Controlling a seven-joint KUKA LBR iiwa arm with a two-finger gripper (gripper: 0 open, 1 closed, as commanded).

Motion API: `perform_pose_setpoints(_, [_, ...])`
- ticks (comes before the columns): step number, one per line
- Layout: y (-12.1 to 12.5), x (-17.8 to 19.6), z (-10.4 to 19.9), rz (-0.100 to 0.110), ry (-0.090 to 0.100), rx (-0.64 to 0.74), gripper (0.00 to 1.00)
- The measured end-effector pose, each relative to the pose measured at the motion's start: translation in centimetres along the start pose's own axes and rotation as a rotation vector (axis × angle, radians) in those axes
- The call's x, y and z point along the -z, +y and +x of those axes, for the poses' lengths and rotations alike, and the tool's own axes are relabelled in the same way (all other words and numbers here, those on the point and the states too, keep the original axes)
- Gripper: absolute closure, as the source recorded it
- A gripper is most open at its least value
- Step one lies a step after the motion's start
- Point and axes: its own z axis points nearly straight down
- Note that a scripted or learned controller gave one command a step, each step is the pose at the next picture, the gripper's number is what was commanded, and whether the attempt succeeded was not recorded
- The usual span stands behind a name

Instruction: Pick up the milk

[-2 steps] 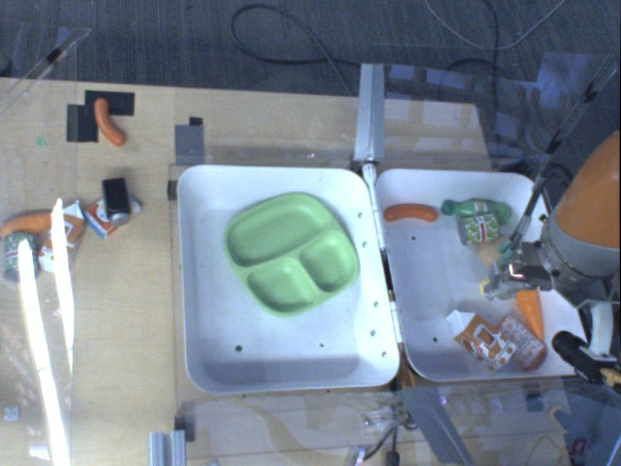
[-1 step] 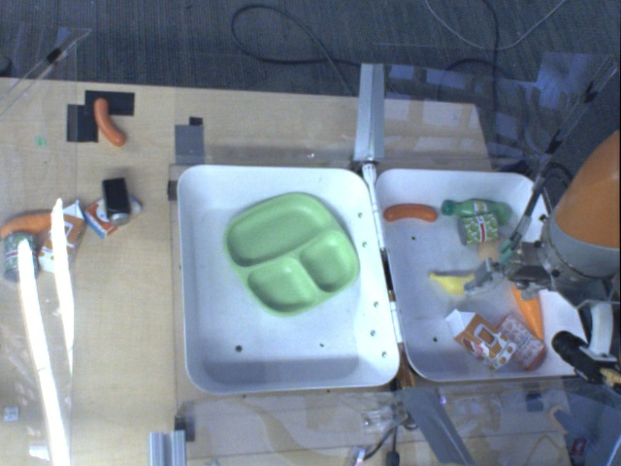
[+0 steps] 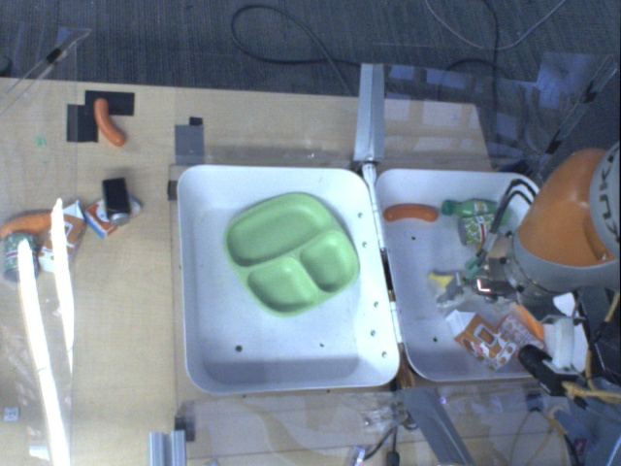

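Milk carton (image 3: 490, 338), orange-and-white, is seen lying flat just below-right of the pincer (image 3: 464, 287) in the right bin (image 3: 419, 330); pincer's opening cannot be told; green bottle (image 3: 473, 219) is seen above it; green plate (image 3: 291, 252) well left.

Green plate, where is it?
In the camera view, the green plate sits in the middle of the left bin; the orange sausage lies nearby in the right bin.

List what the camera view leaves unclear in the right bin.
In the camera view:
Right bin: far right side hidden under the arm.
Packet: print too small; right edge under the arm.
Yellow thing by the gripper: too blurred to identify.
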Motion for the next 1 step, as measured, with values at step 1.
perform_pose_setpoints(1, [0.75,-4.94,-4.63,-0.017,-0.004,0.046,0.0])
